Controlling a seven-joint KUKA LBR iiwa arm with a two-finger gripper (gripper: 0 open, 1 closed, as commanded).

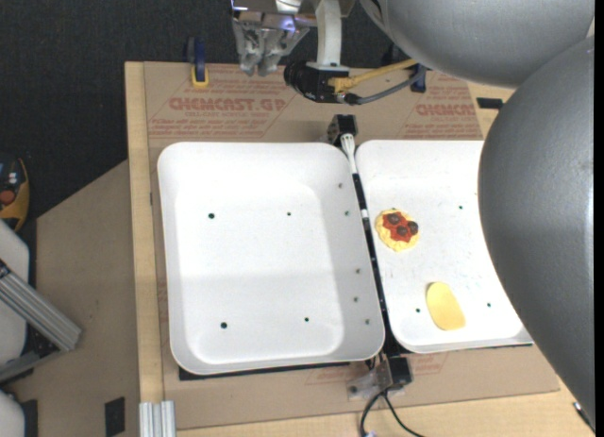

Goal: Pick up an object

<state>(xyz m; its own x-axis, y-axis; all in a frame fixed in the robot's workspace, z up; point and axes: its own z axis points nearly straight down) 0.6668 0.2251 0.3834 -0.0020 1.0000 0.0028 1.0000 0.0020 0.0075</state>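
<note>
Objects for picking lie in the right-hand bin, but first you meet the biggest shape: the grey arm (528, 95), which fills the upper right and right side of the view and hides the right bin's far edge. Below it spreads the brown bench board (142, 237), printed with red lettering along its top edge.

On the board you have two shallow white bins side by side. The left bin (189, 199) takes the middle of the view, its floor marked by a few small dark dots. The right bin (444, 180) touches it along a dark seam, and the arm covers part of it.

At top centre, above the far edge of the board and well apart from both bins, you find the gripper (261, 59). Its pale fingers point down and sit close together, a narrow gap at most, with nothing between them.

Smaller things sit in the right bin. A plain yellow oval piece (444, 306) lies near the front edge. A yellow round piece with red and dark spots (397, 229) lies further back, close to the seam. The two are near each other but not touching.
</note>
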